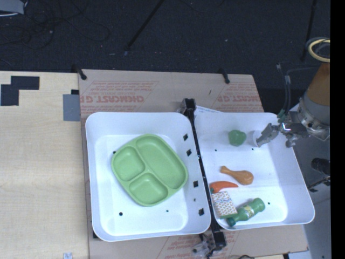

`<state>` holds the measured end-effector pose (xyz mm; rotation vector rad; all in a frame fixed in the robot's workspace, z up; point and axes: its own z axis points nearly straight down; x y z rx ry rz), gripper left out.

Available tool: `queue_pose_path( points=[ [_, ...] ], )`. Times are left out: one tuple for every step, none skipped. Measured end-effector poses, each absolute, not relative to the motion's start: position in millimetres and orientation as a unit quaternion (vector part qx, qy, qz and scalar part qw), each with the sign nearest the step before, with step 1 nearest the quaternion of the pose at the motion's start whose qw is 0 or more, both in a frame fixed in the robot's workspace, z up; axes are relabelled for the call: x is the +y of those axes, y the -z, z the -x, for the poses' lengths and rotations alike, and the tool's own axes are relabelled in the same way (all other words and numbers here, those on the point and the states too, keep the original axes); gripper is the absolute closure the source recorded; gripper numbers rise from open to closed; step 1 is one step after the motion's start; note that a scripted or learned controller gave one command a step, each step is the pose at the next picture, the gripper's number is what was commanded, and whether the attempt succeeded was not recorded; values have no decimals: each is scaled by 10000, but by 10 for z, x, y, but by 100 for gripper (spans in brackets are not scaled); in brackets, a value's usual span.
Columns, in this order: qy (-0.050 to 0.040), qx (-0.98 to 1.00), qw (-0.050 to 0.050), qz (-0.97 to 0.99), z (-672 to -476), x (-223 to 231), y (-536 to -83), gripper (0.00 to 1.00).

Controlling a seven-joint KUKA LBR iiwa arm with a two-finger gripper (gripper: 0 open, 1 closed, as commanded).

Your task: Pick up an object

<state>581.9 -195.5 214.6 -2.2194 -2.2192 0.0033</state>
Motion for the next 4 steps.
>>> queue_pose_path(
  points=[
    [-14, -7069, 30, 7073, -5802, -1857, -1580, 0],
    [-13, -7069, 27, 7073, -5731, -1847, -970, 0],
    [-11, -7060, 24, 7082, -5733, -1859, -1090, 100],
    [-4, -7074, 7, 7068, -5737, -1885, -1695, 100]
  ],
)
